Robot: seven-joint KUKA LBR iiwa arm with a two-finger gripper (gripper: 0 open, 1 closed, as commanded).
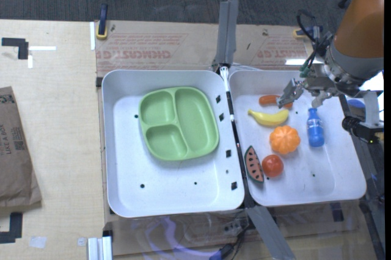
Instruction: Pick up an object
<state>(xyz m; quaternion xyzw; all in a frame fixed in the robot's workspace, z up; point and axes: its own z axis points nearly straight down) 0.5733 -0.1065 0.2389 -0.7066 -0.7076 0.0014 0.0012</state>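
**Two bins, and the arm at the right one**

In the left bin [122, 179] lies a green divided plate [178, 123], a little above the middle. In the right bin [330, 182], from left to right, are a watermelon slice [253, 164] by the left wall, a red tomato [272, 165] touching it, a yellow banana [269, 117], an orange carrot-like piece [269, 100] above the banana, an orange fruit [285, 139] and a blue bottle [315, 127]. The gripper [293, 94] hangs over the upper part of this bin, just beside the carrot-like piece and the banana. Its fingers look a little apart, and nothing is seen between them.
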